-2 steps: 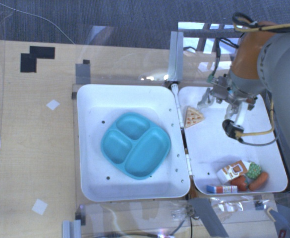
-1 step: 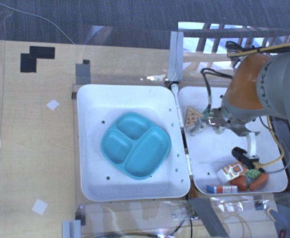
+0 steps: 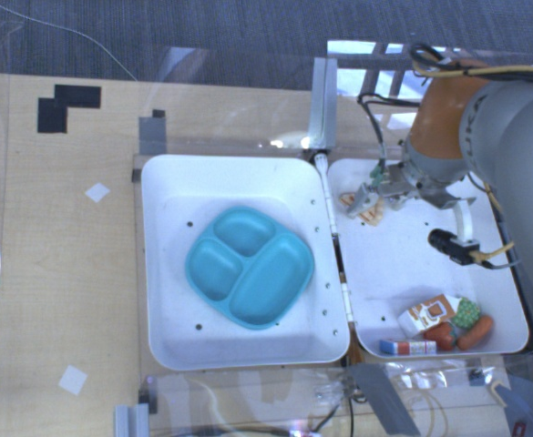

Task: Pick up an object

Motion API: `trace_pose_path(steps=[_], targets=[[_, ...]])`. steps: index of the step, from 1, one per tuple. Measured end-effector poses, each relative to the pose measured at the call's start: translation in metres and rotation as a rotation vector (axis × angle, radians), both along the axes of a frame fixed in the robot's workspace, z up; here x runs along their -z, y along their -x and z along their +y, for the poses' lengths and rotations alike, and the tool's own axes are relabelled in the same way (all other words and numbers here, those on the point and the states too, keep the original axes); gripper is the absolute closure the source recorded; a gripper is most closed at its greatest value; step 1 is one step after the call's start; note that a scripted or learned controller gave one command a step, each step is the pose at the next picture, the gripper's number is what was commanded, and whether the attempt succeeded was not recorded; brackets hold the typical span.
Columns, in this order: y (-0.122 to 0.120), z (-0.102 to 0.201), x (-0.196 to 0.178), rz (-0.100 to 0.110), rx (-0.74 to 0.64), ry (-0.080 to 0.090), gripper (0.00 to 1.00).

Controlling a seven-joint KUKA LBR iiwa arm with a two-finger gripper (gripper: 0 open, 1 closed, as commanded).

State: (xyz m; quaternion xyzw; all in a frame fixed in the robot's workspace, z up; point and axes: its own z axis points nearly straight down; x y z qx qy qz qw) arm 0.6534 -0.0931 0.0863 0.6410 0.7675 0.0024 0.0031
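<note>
Gripper [image 3: 382,189] sits low in right bin [image 3: 403,285], far-left corner. Small tan object [image 3: 364,209] lies just left of and touching it. Finger state: cannot tell.

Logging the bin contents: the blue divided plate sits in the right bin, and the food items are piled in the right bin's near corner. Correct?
Not quite. The camera view shows the blue divided plate in the left bin, not the right. The food items are indeed in the right bin's near corner.
</note>
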Motion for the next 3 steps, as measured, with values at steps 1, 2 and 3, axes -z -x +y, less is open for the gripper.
trace_pose_path(steps=[1,2,3], targets=[[-0.002,0.001,-0.011,-0.004,-0.002,0.000,1.00],[0.012,0.069,-0.100,0.001,-0.055,0.004,1.00],[0.013,0.071,-0.099,0.003,-0.058,0.001,0.00]])
